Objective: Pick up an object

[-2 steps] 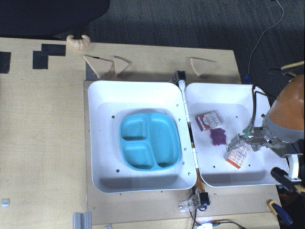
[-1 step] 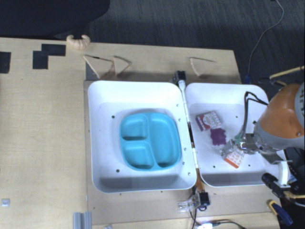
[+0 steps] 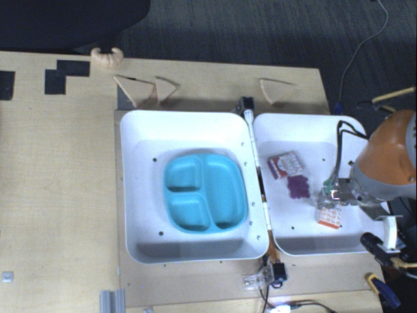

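Arm hides the claw (image 3: 330, 197) above a small packet (image 3: 330, 216); grip unclear.

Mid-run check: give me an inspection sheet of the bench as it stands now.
Surface: wooden bench bearing left bin and right bin, side by side.
Job's things: in the right bin, a red-and-white packet, a purple object and a small orange-and-white packet.
Clutter: blue divided tray in the left bin.
Grippers: gripper low over the small orange-and-white packet; grasp not discernible.
Cables: black cable along the arm; thin cable on the floor.
Surroundings: dark carpet; dark rounded shape at top left.
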`<state>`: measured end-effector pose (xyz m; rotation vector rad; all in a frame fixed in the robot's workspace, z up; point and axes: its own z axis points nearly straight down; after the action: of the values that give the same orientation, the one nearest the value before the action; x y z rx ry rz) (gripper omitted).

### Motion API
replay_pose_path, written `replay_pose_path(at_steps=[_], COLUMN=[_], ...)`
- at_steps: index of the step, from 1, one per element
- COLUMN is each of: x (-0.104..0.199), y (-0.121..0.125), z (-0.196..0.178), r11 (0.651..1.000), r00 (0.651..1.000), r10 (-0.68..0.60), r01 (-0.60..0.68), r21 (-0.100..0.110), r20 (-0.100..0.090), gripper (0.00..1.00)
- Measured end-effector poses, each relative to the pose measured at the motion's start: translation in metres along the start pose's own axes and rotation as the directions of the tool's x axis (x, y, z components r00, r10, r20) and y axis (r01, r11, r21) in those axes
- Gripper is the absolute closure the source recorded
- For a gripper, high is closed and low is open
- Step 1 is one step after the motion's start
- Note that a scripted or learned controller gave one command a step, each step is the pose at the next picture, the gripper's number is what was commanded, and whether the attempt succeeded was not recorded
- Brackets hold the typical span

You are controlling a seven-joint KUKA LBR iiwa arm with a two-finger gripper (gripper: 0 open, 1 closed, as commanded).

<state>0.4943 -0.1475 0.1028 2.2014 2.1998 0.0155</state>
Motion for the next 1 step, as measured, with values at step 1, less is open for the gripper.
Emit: replay_pose_path(at_steps=[1], x=[0.0003], y=[-0.0001], z=[0.0003], r11=[1.0], r00=[1.0], r10=[-0.001], r01=[0.001], r21=[0.0], r20=[0.0], gripper=[0.0])
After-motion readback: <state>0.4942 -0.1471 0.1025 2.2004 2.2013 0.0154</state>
